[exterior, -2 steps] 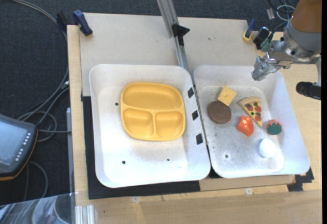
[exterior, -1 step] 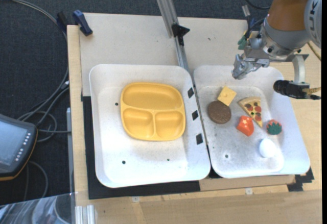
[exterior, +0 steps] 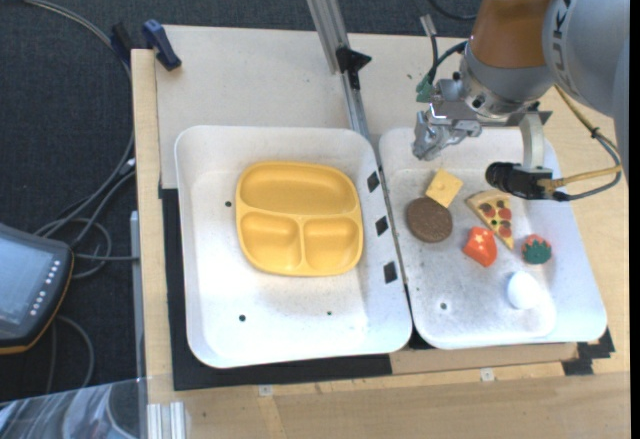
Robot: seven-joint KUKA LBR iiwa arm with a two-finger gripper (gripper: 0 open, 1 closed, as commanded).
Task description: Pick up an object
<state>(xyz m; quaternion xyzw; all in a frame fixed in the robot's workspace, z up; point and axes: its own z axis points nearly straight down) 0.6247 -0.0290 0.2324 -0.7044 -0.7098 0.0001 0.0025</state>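
Note:
My gripper (exterior: 430,144) hangs over the back left corner of the right bin (exterior: 440,312), with nothing visibly held. Just in front of it lies a yellow cheese block (exterior: 444,189). A brown round cookie (exterior: 429,220) sits closer to me, beside the cheese. To the right are a pizza slice (exterior: 493,215), a red pepper piece (exterior: 480,246), a strawberry (exterior: 537,249) and a white egg (exterior: 522,289).
The left bin (exterior: 210,327) holds a yellow divided tray (exterior: 299,218). A metal pole (exterior: 325,7) rises behind the bins, between them. The arm's grey and orange body (exterior: 530,17) fills the upper right.

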